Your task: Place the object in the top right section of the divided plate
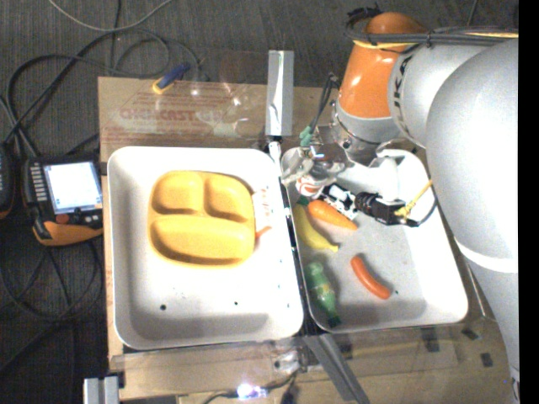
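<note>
A yellow divided plate (202, 217) lies in the left white bin (135, 310); its two small sections face the far side and nothing lies in them. My gripper (310, 180) hangs over the far left corner of the right bin (438, 301), just above the blunt end of an orange carrot (331, 216). A yellow banana (313, 234) lies beside the carrot along the bin's left wall. Closer to the front sit a green vegetable (321, 286) and an orange-red sausage (371, 277). The wrist hides whatever is directly under the gripper.
The grey arm with its orange band (375, 78) fills the upper right and overhangs the right bin. A black cable piece (375, 204) hangs off the wrist. A small screen device (69, 188) and cables lie left of the bench.
</note>
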`<move>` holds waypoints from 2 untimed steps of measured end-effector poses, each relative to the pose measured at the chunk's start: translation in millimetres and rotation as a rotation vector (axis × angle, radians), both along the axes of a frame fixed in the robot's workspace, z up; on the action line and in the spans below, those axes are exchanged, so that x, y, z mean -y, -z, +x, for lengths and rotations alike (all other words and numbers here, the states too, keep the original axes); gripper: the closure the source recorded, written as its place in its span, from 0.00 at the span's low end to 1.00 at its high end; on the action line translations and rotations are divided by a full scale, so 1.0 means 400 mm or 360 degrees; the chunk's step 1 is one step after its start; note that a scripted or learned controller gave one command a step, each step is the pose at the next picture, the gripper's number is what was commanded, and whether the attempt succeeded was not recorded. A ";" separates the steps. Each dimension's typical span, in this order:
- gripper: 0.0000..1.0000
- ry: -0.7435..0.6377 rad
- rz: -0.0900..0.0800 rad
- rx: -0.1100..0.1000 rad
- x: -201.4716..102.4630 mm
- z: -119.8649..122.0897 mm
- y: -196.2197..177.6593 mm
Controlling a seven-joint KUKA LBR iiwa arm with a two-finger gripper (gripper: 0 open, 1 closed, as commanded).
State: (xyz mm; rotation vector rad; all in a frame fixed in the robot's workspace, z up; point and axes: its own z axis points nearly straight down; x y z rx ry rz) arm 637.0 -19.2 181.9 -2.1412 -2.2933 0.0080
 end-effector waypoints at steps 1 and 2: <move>1.00 -0.0266 0.0001 0.0000 -0.314 -0.034 -0.058; 0.00 -0.0265 0.0000 0.0001 -0.313 -0.034 -0.058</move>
